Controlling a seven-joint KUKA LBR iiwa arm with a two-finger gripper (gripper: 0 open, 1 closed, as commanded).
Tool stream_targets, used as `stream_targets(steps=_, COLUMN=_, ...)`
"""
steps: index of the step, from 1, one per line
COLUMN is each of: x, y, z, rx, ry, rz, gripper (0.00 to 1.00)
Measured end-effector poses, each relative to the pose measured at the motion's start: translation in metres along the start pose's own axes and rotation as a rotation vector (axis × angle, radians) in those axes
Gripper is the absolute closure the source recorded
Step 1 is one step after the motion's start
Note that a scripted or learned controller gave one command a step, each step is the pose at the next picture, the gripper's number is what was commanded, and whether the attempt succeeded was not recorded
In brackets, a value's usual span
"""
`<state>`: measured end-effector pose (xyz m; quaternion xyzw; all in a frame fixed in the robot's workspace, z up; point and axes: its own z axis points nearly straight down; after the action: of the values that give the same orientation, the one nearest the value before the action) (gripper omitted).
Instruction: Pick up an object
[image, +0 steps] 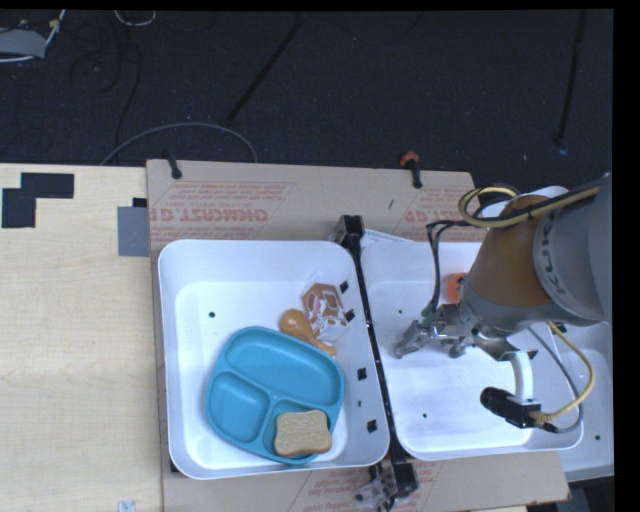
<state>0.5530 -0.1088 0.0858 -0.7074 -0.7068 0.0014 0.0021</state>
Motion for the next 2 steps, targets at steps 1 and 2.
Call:
stream_targets(steps=1, x=-0.002, y=0.000, z=-0.012, rx=-0.001, ry=0.000, rz=0.006, gripper=1.00)
stream_targets(steps=2, x=-0.006, y=-0.003, z=-0.074, rx=-0.005, ry=-0.001, rz=0.006, gripper=1.00)
